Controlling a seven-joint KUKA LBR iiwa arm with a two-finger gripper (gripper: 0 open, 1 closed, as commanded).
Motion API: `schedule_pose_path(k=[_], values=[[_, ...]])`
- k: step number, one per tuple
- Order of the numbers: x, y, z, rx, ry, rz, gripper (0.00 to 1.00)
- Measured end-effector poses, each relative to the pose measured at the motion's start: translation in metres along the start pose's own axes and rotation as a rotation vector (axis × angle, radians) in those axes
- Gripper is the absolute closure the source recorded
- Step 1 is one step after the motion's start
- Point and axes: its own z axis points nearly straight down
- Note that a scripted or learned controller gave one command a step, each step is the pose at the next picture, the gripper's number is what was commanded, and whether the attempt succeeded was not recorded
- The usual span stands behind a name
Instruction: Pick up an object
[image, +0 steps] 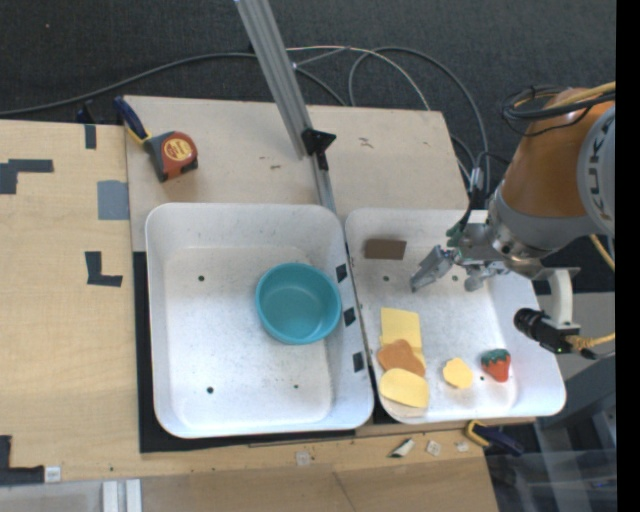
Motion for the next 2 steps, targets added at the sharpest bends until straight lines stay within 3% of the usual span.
schedule_pose_path(k=[1, 2], values=[[0.000, 0.000, 0.000, 0.000, 0.000, 0.000, 0.00], [-0.002, -0.003, 0.064, 0.006, 0.000, 0.001, 0.00]])
